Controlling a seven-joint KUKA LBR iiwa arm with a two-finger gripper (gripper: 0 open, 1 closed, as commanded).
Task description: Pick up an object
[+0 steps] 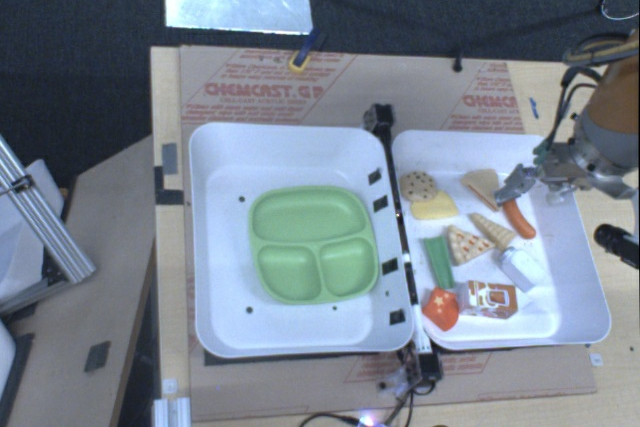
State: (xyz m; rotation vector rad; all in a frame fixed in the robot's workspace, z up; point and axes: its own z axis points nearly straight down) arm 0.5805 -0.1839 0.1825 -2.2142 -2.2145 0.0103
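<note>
The green divided plate sits in the left bin. Right of it, toy food crowds together. The gripper hovers over the orange carrot; whether its jaws are released or clenched, I cannot tell. Neighbouring wedges could block a clean grasp.

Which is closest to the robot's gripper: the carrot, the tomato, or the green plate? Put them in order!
From the gripper:
1. Carrot, right bin, just below it.
2. Tomato, right bin's bottom left corner.
3. Green plate, left bin.
</note>
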